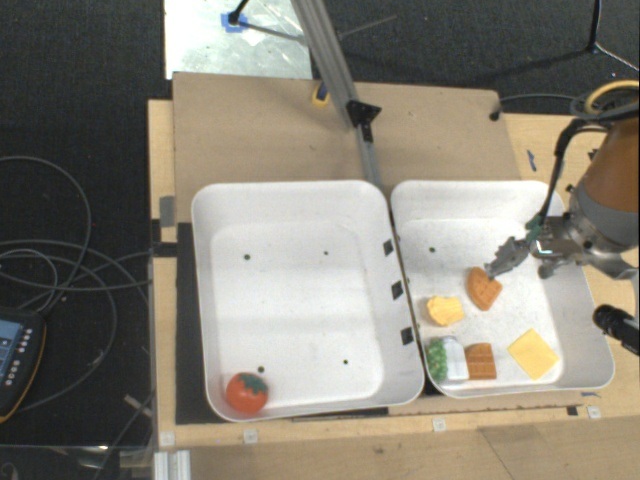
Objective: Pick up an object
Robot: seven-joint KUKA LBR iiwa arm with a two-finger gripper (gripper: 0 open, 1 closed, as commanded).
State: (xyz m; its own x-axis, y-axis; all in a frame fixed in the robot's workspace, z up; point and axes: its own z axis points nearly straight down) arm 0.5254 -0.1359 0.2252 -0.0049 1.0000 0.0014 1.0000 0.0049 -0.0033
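Grey gripper [503,260] just above orange toy [484,290], right bin [590,368].

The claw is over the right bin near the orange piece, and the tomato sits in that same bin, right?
Not quite. The camera view shows the tomato in the left bin, near corner. The claw is over the right bin, beside the orange piece.

Your arm [612,193] shows a grey casing with an orange band above the wrist; a black cable loops beside it, ahead of the dark metal gripper [503,260].
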